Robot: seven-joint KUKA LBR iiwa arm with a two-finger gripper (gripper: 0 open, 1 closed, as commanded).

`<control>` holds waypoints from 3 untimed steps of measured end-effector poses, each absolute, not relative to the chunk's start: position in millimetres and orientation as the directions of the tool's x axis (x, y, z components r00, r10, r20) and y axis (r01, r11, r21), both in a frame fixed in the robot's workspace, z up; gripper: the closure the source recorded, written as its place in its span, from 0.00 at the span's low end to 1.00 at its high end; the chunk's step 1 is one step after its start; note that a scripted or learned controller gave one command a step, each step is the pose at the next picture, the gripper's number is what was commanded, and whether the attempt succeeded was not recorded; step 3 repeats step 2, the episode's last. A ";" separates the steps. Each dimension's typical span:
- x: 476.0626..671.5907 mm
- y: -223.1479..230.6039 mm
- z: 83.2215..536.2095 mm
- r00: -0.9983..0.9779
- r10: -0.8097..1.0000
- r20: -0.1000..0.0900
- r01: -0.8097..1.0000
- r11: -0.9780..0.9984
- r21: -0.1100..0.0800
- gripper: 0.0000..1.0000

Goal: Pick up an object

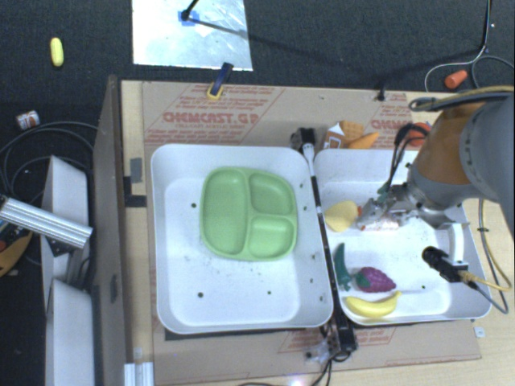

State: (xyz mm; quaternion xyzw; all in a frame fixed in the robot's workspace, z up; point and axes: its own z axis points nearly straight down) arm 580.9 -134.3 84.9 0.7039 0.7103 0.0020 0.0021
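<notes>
A green divided plate [247,214] lies in the middle of the left white bin [173,296]. On the dark floor beyond the bench's far edge sits a shiny metal sheet [191,22], with a small yellow object [56,51] well to its left. Black cables [36,163] coil by the bench's left edge.

Left bin [179,292]: white plastic, smooth, faintly glossy, small dark specks seen on floor
Right bin [426,289]: same white plastic, smooth
Divided plate [247,213]: pale green plastic, matt, smooth
Banana [372,304]: yellow plastic, slight sheen
Grapes [376,279]: purple plastic, bumpy surface
Bench sheet [265,111]: brown cardboard, matt, red print noted
Arm [465,155]: grey casing, smooth, satin; orange band matt
Floor panel [191,21]: metallic sheet, brushed, reflective
Floor [80,22]: dark, rough, carpet-like
</notes>
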 end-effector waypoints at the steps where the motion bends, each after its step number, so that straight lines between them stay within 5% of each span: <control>1: 579.2 -137.1 95.5 -0.007 1.000 -0.001 1.000 0.007 0.005 1.00; 2: 614.0 -101.8 84.6 -0.008 1.000 0.000 1.000 0.008 0.005 1.00; 3: 614.0 -101.8 84.6 -0.008 1.000 0.000 1.000 0.008 0.005 1.00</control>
